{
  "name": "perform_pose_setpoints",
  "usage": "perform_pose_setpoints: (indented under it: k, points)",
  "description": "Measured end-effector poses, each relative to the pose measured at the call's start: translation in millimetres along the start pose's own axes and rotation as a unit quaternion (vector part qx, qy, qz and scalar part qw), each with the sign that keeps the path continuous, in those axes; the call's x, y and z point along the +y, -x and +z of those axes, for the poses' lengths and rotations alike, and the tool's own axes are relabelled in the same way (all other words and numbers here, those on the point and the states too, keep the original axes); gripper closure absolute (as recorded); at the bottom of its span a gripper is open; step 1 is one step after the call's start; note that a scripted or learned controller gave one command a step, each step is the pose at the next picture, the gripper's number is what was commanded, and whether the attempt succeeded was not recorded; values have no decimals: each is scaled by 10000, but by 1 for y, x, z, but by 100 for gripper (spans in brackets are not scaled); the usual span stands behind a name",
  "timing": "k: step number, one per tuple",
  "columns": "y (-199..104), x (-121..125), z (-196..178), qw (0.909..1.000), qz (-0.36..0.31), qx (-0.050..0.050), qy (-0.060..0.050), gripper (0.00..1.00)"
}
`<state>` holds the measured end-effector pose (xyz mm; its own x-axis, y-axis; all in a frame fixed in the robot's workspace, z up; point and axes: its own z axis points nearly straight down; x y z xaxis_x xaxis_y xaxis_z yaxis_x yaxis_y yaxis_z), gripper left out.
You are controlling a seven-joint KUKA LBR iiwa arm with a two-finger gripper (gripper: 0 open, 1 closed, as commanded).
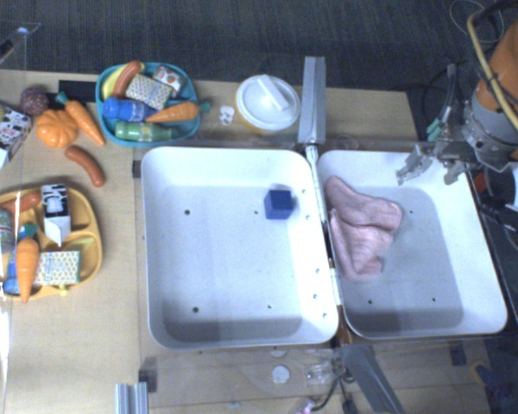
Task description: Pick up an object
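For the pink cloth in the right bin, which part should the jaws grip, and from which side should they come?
Probably the raised fold along the upper edge of the pink cloth, taken from straight above. The cloth lies crumpled and mostly flat in the right bin, so its sides offer little to pinch. The gripper hovers near the bin's upper right, apart from the cloth.

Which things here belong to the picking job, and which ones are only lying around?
Job:
- blue cube, left bin
- pink cloth, right bin
- gripper

Lying about:
- blue bowl of toy food
- yellow tray
- white lid
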<state>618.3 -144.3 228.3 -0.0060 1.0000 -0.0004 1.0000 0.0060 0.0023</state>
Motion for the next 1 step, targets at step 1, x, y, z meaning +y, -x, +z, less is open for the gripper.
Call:
perform_pose_setpoints:
  k: [1]
  points:
    - [-26,-6,119,9996,-265,3,-8,0]
